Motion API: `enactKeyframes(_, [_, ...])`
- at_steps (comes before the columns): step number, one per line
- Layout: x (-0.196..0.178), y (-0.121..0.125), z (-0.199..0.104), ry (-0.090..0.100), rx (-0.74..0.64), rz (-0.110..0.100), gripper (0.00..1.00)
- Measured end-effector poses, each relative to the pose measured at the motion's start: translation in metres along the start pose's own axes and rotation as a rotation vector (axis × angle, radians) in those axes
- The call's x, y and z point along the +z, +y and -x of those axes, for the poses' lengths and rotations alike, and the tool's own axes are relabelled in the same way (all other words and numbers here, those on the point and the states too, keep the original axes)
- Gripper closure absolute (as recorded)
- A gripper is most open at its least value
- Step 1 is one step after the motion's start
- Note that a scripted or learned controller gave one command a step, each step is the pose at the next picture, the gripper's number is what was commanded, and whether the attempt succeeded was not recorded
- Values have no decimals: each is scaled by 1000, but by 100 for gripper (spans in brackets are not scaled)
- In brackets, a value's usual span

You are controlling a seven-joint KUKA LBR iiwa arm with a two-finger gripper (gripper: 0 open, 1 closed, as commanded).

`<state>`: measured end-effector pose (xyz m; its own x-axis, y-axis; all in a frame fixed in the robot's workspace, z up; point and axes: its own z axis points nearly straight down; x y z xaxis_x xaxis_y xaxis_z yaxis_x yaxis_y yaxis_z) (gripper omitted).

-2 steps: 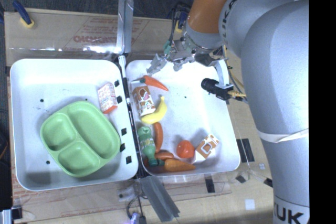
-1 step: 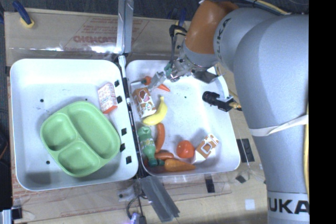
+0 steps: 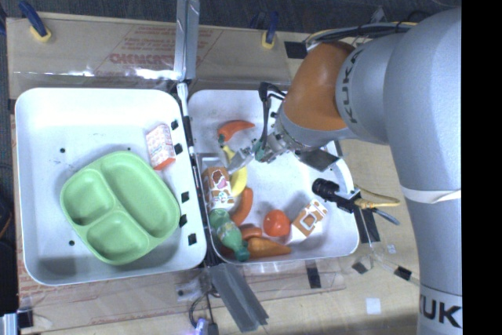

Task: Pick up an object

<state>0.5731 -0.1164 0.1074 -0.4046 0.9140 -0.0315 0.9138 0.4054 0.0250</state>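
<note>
**Arm Reaches Into the Toy Food Bin**

On the left side of the tabletop sits the left bin (image 3: 31, 169). In it lies a green plate (image 3: 119, 205) with three parts. Just beside the plate, near the bin's right wall, lies a small red and white packet (image 3: 160, 146).

The right bin (image 3: 341, 247) holds a pile of toy food. Along its left wall are a small can (image 3: 217, 186), a yellow banana (image 3: 237, 181) and a green bottle (image 3: 227, 234). An orange pepper (image 3: 235, 127) lies near the far edge. A carrot (image 3: 267, 249), a red tomato (image 3: 275, 223) and a little orange box (image 3: 309, 219) lie by the near edge.

The fingers (image 3: 252, 153) hang low over the bin, just beside the top of the banana. I cannot tell how far open they are, and nothing can be seen between them.

The banana looks like the thing to grab, I think. To do it well, the fingers should go down on both sides of its thin part and squeeze before lifting. The can touches the banana, so the fingers might bump it or slip off the curved skin.
</note>
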Motion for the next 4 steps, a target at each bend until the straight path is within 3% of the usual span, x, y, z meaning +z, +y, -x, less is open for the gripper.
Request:
enactKeyframes(1, [-9, 1, -2, 6, -6, -1, 100])
enactKeyframes(2, [-10, 1, -1, 4, -5, 0, 0])
enactKeyframes(3, [3, -21, 5, 14, -10, 0, 0])
enactKeyframes(4, [-7, -21, 5, 16, -15, -3, 100])
